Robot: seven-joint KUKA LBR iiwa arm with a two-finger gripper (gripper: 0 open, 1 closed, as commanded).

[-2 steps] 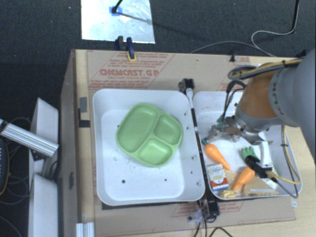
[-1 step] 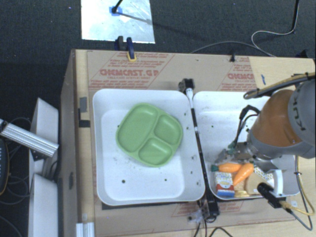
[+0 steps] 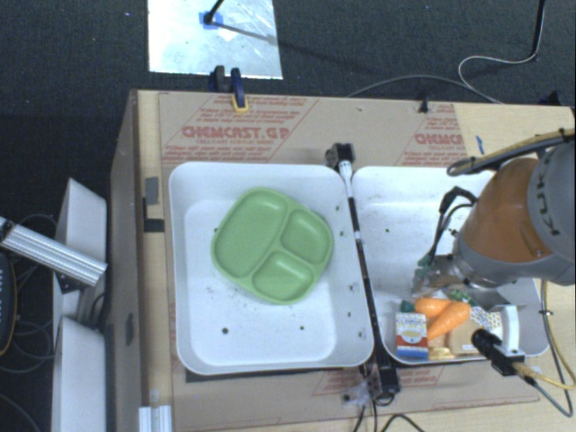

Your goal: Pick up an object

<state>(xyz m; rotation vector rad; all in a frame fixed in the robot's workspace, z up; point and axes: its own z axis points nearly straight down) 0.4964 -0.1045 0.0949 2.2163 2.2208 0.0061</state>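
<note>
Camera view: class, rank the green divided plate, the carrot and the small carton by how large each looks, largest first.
1. Green divided plate, by far the largest.
2. Carrot and small carton look about alike; the arm covers part of that pile, so I won't rank them.

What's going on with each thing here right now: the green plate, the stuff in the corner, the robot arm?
Green plate: lying flat in the left bin, right side up, compartments bare.
Carrot: lying on its side in the right bin's near corner.
Small carton: lying beside the carrot, touching it.
Robot arm: reaching low over the right bin, above the pile.
</note>
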